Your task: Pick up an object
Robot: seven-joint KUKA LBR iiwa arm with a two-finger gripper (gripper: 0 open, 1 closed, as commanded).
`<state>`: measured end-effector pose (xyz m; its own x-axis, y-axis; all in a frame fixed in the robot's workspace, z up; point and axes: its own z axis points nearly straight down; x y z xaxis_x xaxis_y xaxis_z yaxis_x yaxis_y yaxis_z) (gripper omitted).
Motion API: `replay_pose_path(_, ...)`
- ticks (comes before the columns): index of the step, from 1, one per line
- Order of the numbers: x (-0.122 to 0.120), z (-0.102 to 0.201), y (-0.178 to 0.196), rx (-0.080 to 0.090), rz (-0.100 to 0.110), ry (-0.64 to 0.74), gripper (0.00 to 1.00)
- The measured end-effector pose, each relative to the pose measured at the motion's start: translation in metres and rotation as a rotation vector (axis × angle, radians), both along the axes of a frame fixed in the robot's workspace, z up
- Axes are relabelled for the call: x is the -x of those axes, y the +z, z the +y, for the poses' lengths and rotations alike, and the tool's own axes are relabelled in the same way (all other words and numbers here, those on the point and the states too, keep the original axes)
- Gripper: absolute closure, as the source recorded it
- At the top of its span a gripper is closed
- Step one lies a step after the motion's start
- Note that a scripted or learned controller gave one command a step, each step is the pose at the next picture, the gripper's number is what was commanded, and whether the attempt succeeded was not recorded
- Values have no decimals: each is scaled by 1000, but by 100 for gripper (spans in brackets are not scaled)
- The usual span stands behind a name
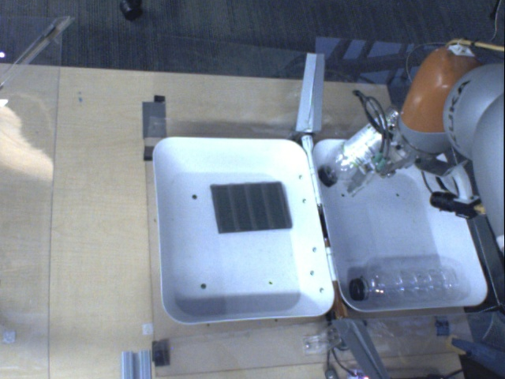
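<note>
Looking down on a bench [95, 251] bearing two bins side by side, walls nearly touching. Reaching in from the right: arm [430, 93], bent low over the far left corner of the right bin [410, 227], probably searching there for something to take. Lying along that bin's near wall, well apart from the gripper [339, 176]: a clear bottle [410, 283], dark cap leftward, likely rolled against the rim. Resting flat in mid left bin [181, 235]: a dark ribbed pad [251, 207]. Cannot tell gripper state, apart or together; nothing seen clamped.
</note>
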<state>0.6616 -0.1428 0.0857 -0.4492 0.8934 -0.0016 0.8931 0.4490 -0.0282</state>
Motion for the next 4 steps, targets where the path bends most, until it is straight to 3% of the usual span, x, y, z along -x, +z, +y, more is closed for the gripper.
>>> replay_pose_path(1,1,16,2,15,-1,7,0)
replay_pose_path(2,9,24,18,-4,-20,44,0)
replay_pose_path(3,68,2,3,-12,-36,-75,0)
replay_pose_path(4,11,-46,-2,-18,22,-79,0)
